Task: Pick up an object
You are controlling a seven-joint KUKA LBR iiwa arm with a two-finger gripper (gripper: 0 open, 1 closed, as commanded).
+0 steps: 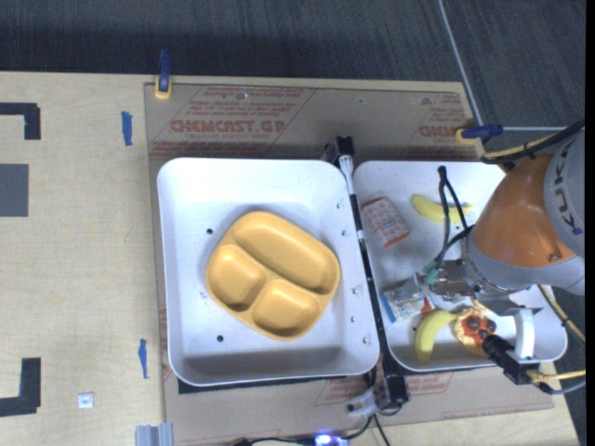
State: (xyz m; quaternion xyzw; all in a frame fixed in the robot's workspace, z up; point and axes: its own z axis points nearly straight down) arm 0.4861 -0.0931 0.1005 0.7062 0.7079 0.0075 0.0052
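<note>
Yellow plastic is the likeliest target: a small banana-shaped toy (425,332) lies near the front wall of the right bin (554,346), just beside the gripper (453,289), which hangs low over that bin's middle. Judging by its look, the toy is light, stiff and rather smooth, so it could slide or roll out of a loose pinch; the narrow middle of its curve, taken across the width, seems the safest place to grip. How far apart the fingers stand cannot be told, since the wrist and cables cover them, and nothing can be seen held.

A second yellow banana-like piece (429,208) sits toward the back of the same bin, well apart from the first. Between them lie a small white-and-red packet (382,221) near the left wall and a crumpled wrapper (403,297) beside the gripper. A small orange-red item (472,325) rests next to the front banana, close enough to get in the way of a grasp.

On the same surface, the left bin (186,189) holds one thing, a large yellow three-compartment tray (271,273) lying slightly turned; it looks too broad for a two-finger grasp except at its rim.
</note>
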